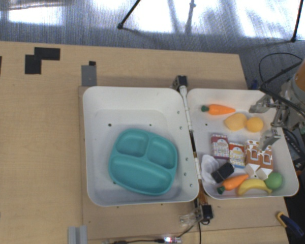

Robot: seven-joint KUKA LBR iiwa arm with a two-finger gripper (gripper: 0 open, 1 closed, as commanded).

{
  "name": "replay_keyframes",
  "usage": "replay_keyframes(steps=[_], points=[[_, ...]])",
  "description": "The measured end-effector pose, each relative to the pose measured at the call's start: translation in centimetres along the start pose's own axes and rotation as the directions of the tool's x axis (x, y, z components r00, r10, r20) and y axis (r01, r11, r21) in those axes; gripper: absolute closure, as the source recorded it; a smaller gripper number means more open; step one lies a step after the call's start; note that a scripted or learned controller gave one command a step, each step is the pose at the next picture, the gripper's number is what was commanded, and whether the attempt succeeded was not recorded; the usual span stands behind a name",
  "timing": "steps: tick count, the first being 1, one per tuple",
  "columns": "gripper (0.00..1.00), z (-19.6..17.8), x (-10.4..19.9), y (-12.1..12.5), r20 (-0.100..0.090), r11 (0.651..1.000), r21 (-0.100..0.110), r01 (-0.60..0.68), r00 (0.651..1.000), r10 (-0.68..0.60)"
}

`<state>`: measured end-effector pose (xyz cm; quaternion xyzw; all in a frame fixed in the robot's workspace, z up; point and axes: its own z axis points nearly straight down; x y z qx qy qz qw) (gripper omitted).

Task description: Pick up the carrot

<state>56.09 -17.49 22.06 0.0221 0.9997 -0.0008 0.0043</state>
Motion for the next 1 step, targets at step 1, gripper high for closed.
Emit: replay_keyframes(steps=[1], points=[[0.0,10.51,6.15,-3.08,0.011,1.0,0.002,0.025,1.0,-0.025]])
